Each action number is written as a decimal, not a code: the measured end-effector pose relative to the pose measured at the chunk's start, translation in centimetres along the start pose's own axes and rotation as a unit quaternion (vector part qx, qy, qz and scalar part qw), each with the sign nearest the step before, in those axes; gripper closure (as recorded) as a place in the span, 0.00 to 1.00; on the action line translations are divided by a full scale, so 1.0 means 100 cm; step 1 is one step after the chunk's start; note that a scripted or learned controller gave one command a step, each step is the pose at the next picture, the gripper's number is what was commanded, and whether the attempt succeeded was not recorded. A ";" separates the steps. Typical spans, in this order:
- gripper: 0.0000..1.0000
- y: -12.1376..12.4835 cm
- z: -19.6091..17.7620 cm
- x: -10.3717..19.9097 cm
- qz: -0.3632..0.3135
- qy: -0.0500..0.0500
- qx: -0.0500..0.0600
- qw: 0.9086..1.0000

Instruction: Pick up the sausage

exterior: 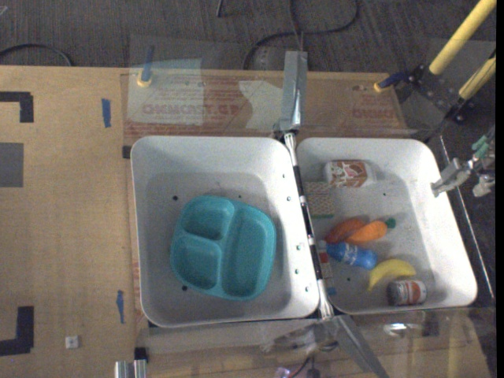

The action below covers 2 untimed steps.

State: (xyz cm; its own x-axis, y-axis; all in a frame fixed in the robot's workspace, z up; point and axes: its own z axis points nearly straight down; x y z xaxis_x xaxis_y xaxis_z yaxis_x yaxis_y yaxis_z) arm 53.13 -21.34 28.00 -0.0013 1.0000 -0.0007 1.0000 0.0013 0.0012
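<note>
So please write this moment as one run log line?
gripper: at right bin's right rim, holding nothing | sausage: in right bin beside carrot, untouched | tray: in left bin

The claw (pixel 465 172) sits at the right rim of the right bin (pixel 441 211), high on that side. Everything lies to its left. Nearest — left and slightly up — is a small carton (pixel 347 173). Lower left lie the sausage (pixel 342 228) and a carrot (pixel 370 231), touching side by side. Below them a blue bottle (pixel 352 254), then a banana (pixel 391 272) and a can (pixel 406 292) — the can almost straight below the claw. Far left, in the left bin (pixel 157 172), rests a teal tray (pixel 224 247).
</note>
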 end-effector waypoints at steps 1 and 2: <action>0.00 0.034 0.147 0.046 -0.142 0.000 0.000 0.990; 0.00 0.053 0.189 0.092 -0.015 0.001 0.001 1.000</action>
State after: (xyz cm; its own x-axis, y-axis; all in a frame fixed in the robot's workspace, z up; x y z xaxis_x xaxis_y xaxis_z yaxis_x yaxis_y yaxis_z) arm 58.40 -12.19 9.12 -0.0318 0.9995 0.0012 0.9995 0.0318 -0.0005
